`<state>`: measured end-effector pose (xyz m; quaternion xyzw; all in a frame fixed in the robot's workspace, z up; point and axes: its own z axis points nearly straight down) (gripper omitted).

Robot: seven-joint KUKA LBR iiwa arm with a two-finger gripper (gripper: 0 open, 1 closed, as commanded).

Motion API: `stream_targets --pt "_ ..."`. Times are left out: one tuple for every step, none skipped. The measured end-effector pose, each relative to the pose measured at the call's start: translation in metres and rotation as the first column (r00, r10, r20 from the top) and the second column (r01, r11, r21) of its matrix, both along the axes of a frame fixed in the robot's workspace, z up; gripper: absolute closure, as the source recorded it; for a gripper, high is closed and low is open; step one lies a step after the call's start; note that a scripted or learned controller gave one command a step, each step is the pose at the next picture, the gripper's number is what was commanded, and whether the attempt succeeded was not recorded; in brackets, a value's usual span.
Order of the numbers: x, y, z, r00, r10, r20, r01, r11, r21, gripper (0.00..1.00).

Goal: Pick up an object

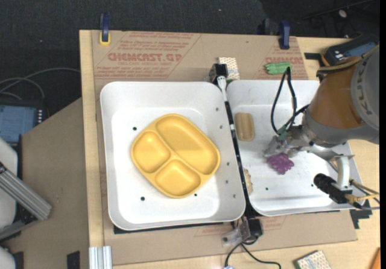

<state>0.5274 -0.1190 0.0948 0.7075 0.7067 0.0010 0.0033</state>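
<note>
A small purple object (pixel 281 163) lies on the floor of the right bin (pixel 265 198), near its middle. My gripper (pixel 281 146) is low in that bin, right above and touching distance from the purple object; the arm covers much of it. A tan flat block (pixel 244 126) lies at the right bin's left side, just beside the divider. In the left bin (pixel 120 201) sits a yellow three-compartment tray (pixel 175 155), slightly turned.
The bins sit on a cardboard sheet (pixel 151 56) held by blue clamps (pixel 105 28) at the back. A green object (pixel 277 69) lies on the cardboard behind the right bin. The arm's orange and grey body (pixel 341 108) overhangs the right bin's right half.
</note>
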Motion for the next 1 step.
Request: stream_targets --pt "0.0358 0.0727 0.0961 1.0 0.011 0.007 -0.011 1.0 0.005 1.0"
